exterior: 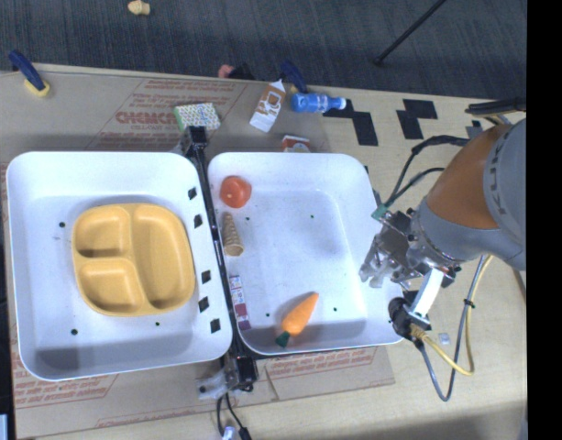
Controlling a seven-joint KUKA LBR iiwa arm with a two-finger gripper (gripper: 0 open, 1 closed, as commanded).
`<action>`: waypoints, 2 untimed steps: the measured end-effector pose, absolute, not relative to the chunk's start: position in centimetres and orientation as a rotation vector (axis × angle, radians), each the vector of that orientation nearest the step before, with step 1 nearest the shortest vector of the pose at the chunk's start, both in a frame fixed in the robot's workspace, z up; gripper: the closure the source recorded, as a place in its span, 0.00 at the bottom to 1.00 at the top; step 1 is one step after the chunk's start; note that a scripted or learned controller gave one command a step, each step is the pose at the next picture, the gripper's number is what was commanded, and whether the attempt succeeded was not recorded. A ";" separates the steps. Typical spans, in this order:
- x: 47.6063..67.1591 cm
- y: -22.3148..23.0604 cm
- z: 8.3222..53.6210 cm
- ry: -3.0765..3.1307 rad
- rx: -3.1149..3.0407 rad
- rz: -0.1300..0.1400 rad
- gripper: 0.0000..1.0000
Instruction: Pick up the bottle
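Honestly, the task is hardly begun. My claw point(383, 266) hangs at the right rim of the right bin point(345, 168), and nothing lies between its parts as far as I can see. How it stands, wide or narrow, I cannot tell, because from above it is only a grey metal cluster.

The bottle point(311, 103) is not in any of the 2 bins. It lies on its side on the bench point(404, 145), beyond the far edge of the right bin, near a small carton point(268, 106). It is blue, and well apart from my claw. So all is left to do, I judge: travel to the far edge of the bench, come down over the bottle, close and lift.

Inside the right bin I see a red tomato-like thing point(235, 191) at the far left corner, a cone point(231, 235) along the left wall, and a carrot point(297, 314) near the front edge. The left bin point(42, 177) carries a yellow divided plate point(134, 257).

The end of the bottle is hard to make out, and my arm's upper part is cut off at the right.
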State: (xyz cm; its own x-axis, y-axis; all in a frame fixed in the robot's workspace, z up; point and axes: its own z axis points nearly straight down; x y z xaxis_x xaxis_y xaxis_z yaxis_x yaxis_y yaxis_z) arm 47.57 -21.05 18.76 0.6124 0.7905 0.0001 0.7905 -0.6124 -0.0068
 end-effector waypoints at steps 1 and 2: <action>47.6 -19.5 19.8 -0.849 -3.021 0.004 1.00; 47.6 -21.1 20.4 -0.379 -3.114 0.005 1.00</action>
